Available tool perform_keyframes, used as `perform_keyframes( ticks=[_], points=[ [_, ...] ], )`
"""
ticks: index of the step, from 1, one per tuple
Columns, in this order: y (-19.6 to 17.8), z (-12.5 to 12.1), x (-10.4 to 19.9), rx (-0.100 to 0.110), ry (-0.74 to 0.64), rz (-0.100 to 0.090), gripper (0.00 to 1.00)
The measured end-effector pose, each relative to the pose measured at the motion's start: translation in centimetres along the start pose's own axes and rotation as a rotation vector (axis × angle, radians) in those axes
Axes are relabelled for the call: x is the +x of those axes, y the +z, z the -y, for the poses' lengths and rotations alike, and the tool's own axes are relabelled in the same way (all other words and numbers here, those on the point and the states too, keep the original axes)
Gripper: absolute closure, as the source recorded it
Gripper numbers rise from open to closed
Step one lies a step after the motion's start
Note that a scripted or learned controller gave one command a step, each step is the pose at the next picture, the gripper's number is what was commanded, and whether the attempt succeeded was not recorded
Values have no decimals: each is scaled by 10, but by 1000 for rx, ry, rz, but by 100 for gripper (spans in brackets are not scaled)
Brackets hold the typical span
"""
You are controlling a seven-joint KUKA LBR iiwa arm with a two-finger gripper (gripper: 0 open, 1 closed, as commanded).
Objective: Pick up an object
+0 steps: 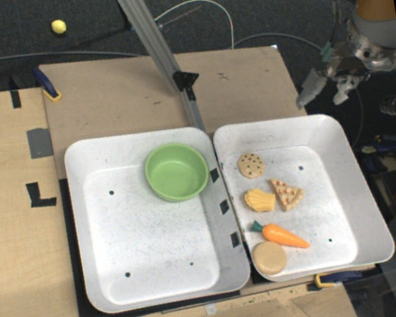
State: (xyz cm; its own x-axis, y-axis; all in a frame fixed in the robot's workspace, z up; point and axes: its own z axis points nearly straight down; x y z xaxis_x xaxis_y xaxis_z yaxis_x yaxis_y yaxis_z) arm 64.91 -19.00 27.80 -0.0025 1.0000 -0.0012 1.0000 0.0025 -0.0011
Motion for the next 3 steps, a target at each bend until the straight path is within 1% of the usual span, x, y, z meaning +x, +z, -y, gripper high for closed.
perform_keyframes(
  ticks=[1, 2, 3],
  points=[
    [0, 0, 0, 1, 0, 0, 0],
    [62, -5, -2, 6, 0, -1, 0],
    [109, -9, -5, 5, 0, -1, 0]
  ],
)
